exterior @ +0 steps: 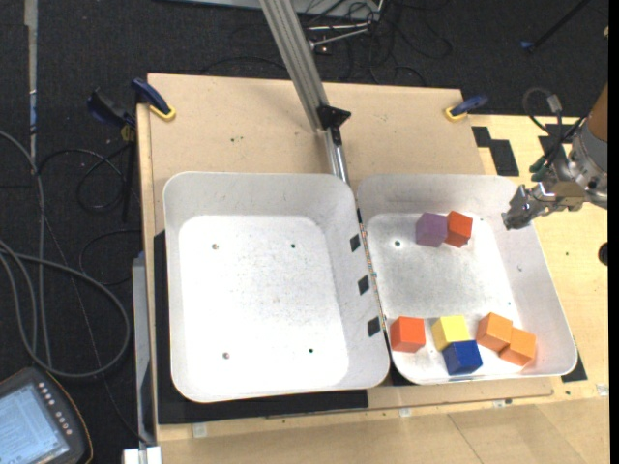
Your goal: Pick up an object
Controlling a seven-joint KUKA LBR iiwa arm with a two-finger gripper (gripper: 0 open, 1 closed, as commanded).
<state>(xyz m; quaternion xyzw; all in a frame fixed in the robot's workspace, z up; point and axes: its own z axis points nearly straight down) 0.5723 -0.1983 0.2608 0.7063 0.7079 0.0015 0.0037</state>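
The pincer is poised at the right bin's upper right rim, nothing held; whether it is apart or together cannot be told. The approach is judged under way. The nearest blocks, purple and orange, are roughly cubic, no long axis; descent over one is called for.

Left of the claw, the purple block and an orange block touch, with bare right-bin floor around them. Farther off, five blocks crowd the near wall: orange, yellow, blue, two orange.
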